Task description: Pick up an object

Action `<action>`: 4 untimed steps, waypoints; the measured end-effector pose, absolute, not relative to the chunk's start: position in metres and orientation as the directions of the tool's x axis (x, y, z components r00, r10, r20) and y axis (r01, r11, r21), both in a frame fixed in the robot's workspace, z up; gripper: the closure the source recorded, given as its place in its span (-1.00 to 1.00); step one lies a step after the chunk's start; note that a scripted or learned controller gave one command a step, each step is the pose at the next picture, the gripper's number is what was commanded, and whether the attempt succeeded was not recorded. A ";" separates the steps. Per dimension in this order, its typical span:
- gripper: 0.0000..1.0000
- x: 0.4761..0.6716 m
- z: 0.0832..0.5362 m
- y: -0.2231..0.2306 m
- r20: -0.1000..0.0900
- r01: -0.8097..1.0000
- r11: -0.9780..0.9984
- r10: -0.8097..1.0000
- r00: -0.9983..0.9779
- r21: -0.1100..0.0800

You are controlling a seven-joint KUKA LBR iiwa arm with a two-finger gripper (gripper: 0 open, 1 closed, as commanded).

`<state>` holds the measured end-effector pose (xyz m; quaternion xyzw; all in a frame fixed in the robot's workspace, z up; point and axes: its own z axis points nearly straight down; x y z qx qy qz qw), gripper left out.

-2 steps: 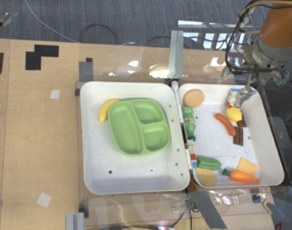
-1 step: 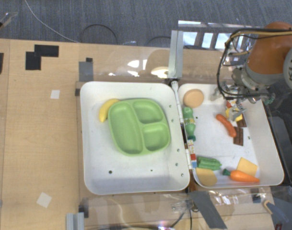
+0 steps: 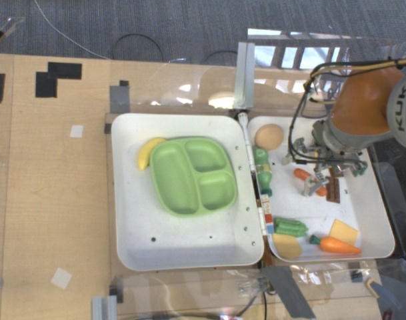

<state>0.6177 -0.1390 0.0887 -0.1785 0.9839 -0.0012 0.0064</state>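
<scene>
We see the gripper (image 3: pixel 317 184) low in the right bin (image 3: pixel 373 209), though we cannot tell its state, hanging over a small orange piece (image 3: pixel 302 175) and a brown bar (image 3: pixel 333 189), with a carrot (image 3: pixel 339 246), cheese wedge (image 3: pixel 343 231) nearby, and a green divided plate (image 3: pixel 193 175) in the left bin (image 3: pixel 133 239).
</scene>
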 end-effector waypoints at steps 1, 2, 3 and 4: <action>1.00 0.623 0.105 -0.138 -0.028 -0.356 0.934 -0.356 -0.934 -0.012; 1.00 0.666 0.170 -0.134 -0.013 -0.536 0.844 -0.536 -0.844 -0.008; 1.00 0.673 0.262 -0.053 -0.022 -0.453 0.891 -0.454 -0.891 -0.008; 1.00 0.622 0.279 -0.032 -0.010 -0.587 0.810 -0.587 -0.809 -0.005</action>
